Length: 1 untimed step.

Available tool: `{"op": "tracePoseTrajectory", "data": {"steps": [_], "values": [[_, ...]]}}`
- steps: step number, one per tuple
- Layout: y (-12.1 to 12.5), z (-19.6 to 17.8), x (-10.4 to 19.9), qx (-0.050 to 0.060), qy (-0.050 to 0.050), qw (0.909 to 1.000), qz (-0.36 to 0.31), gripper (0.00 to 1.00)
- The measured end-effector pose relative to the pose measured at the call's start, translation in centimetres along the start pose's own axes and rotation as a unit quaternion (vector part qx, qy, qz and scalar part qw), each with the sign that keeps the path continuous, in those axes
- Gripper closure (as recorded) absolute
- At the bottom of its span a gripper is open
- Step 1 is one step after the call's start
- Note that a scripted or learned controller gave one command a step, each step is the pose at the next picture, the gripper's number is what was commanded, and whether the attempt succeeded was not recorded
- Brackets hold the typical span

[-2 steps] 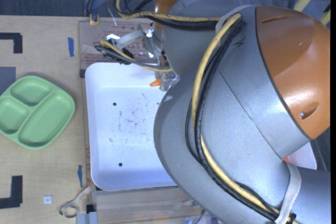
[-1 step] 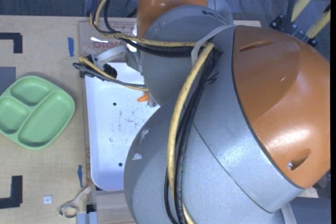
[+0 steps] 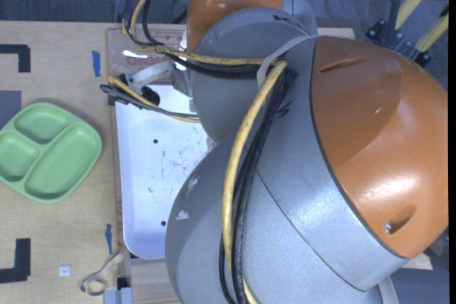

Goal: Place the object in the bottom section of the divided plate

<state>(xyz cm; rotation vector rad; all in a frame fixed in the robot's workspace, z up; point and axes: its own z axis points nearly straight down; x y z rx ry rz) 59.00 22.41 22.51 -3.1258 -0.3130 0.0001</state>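
A light green divided plate [image 3: 48, 151] lies on the wooden bench at the left, with two small sections at its upper left and one large section at its lower right. Nothing lies in any of its sections. The grey and orange arm [image 3: 299, 153] covers most of the right and middle of the camera view, bent over the white bin [image 3: 153, 174]. Its wrist end reaches toward the bin's upper left corner, where dark parts and yellow cables [image 3: 132, 92] show. The object of the task is hidden from me.
Black tape corner marks [image 3: 20, 57] sit on the bench at the far left, top and bottom. Blue tape strips [image 3: 96, 63] mark the bin's left side. A loop of beige cord [image 3: 100, 280] lies by the bin's lower left corner.
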Motion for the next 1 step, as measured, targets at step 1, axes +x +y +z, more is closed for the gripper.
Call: {"op": "tracePoseTrajectory", "data": {"steps": [1], "values": [[0.03,-0.96,0.06,0.000,0.000,1.0000,0.001,1.00]]}}
